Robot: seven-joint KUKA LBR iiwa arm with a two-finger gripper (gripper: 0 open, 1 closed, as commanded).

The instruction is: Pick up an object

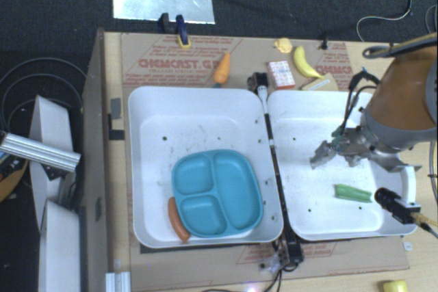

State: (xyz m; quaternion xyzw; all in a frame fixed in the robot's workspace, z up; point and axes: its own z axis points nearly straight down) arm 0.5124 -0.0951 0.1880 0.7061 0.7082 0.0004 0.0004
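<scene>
Pincer (321, 155) spread open over right bin (301, 219), gripping nothing; one green object (353, 193) lies near.

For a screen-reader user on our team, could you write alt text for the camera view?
A grey robot arm with an orange band reaches from the right, its tool over the right white bin, which holds a green object. The left white bin holds a blue divided tray and an orange sausage-shaped item beside it.
</scene>
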